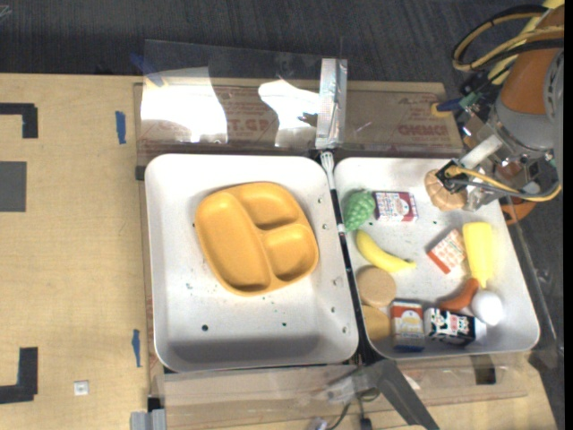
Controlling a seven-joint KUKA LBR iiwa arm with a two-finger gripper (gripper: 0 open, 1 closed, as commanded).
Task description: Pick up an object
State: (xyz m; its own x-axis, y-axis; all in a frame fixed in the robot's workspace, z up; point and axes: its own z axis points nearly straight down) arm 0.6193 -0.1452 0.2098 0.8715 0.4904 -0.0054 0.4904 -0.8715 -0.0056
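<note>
Beneath our camera a pale wooden bench [63, 267] carries two shallow white bins side by side. We see the left bin [179, 330] at centre frame holding a yellow divided tray [257, 236]. We find the right bin [524, 316] crowded: a green bunch of grapes [360, 209] by its left wall, a small red-and-white carton [394, 206] beside it, a banana [383, 253] below, a yellow block [479, 251] toward the right, and a tan, bread-like piece [445, 189] in the upper right corner. We place the gripper [474, 173] at the upper right of the frame, just beside that tan piece; whether its fingers are parted or closed, or grasp anything, we cannot tell.
</note>
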